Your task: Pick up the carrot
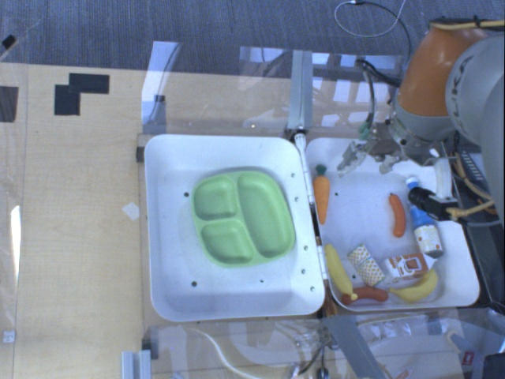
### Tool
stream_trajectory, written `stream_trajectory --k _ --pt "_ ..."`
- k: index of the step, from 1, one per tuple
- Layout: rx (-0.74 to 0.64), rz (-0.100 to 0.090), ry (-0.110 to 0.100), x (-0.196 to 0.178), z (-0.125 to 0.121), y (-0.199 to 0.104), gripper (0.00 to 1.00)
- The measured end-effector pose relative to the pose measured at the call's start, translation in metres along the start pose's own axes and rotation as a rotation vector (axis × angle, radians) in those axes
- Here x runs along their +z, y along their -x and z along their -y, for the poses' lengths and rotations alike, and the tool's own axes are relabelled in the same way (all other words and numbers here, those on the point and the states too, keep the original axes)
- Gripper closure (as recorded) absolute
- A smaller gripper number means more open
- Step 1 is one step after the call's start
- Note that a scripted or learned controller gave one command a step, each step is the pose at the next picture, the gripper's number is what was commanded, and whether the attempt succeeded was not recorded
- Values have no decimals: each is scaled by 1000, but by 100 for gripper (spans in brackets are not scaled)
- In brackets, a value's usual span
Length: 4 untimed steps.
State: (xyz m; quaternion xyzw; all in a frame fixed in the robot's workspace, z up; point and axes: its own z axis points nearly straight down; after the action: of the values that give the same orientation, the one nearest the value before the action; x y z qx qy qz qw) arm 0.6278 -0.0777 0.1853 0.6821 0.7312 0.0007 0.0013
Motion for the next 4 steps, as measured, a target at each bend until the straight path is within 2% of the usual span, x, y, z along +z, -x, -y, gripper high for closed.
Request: stream_trajectory --k 1,2,3,4 --pt "193 3 1 88 4 9 0" --pt "186 2 2 78 3 7 100" --pt "241 0 0 -60 78 78 100" --pt "727 1 -7 -47 108 47 100"
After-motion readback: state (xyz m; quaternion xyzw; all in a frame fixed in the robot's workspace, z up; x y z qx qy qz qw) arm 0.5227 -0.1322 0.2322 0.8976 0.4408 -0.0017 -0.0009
